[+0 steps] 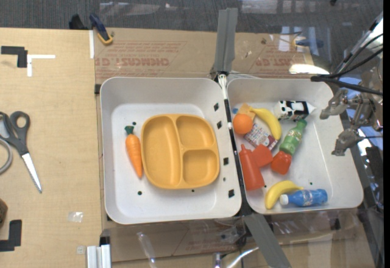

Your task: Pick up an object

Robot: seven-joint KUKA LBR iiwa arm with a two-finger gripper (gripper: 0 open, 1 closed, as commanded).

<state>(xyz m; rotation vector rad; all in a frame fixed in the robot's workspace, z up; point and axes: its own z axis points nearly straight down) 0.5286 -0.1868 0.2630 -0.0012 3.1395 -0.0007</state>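
Note:
The right bin (332,175) holds several toys. An orange (242,123) and a banana (269,122) lie at its back left, with a black-and-white cow (292,109) behind them. A green bottle (293,137) slants down to a red cap-like piece (281,162). A red bottle (251,167) lies along the left wall, touching a small printed packet (258,136). At the front, a second banana (279,192) touches a blue bottle (306,198). In the left bin (113,157), a yellow divided plate (180,151) has a carrot (133,151) to its left.
Scissors (23,145) lie on the wooden bench left of the bins. A metal bracket with cables (347,120) stands at the right bin's right rim. Cardboard (158,56) lies behind the bins, with a blue-and-yellow clamp (100,29) at its back left corner.

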